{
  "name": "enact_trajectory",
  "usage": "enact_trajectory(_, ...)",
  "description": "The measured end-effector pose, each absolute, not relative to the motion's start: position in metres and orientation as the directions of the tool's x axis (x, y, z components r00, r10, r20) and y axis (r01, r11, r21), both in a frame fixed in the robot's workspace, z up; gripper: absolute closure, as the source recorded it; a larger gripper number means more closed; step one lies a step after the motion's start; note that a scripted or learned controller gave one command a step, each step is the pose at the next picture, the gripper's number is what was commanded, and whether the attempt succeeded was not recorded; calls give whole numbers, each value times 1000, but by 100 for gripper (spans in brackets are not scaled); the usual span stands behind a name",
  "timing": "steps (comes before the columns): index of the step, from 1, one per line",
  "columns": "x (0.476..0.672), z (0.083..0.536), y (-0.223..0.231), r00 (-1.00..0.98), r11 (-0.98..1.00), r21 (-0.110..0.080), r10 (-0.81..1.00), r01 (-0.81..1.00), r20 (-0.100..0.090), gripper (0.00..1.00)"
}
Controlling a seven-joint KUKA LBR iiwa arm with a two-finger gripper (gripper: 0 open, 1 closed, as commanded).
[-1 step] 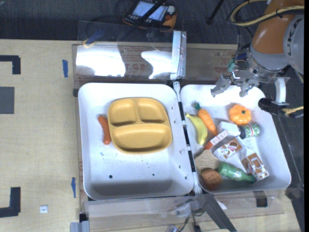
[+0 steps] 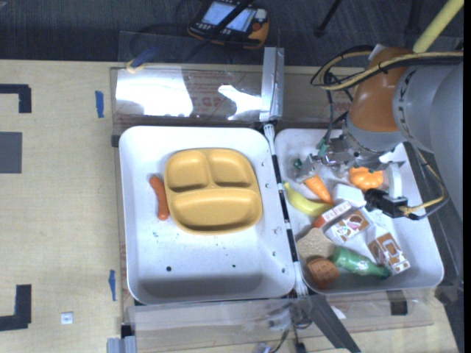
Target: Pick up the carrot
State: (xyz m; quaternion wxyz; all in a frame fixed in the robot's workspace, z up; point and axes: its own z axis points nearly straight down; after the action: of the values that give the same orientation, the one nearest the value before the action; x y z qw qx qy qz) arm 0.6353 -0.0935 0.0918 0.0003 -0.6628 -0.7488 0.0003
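The carrot (image 2: 318, 188), a short orange cone, lies in the upper left part of the right bin (image 2: 434, 263), pointing toward the bin's front right. It rests against a yellow banana (image 2: 305, 203). My gripper (image 2: 328, 155) hangs just beyond the carrot's thick end, under the grey arm with its orange band (image 2: 374, 101). The carrot lies free on the bin floor, a little nearer the camera than the gripper.
An orange toy (image 2: 366, 176), two small cartons (image 2: 346, 223) (image 2: 388, 250), a green bottle (image 2: 358, 263), a slice of bread (image 2: 312, 243) and a brown cookie (image 2: 321, 271) crowd the right bin. The left bin (image 2: 213, 271) holds a yellow divided plate (image 2: 212, 190) and a red-orange sausage (image 2: 160, 197).
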Motion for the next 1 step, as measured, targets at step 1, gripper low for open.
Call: enact_trajectory(1, 621, 152, -114, -285, 285, 0, 959, 959, -1, 0)
